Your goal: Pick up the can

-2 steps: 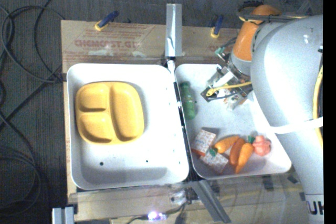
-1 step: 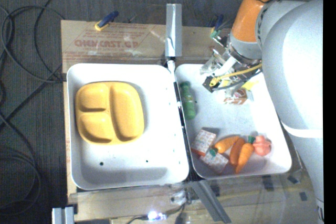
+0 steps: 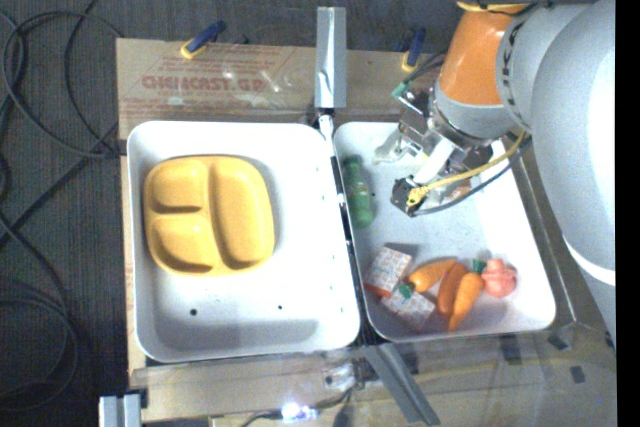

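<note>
Approach step: gripper (image 3: 398, 147) over the right bin (image 3: 490, 227), its opening impossible to tell.
Green can (image 3: 357, 191) lies along the bin's left wall, near the gripper; the next move probably calls for shifting left and descending.

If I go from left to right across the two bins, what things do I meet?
yellow divided plate → green can → checkered box → orange carrots → red fruit
</note>
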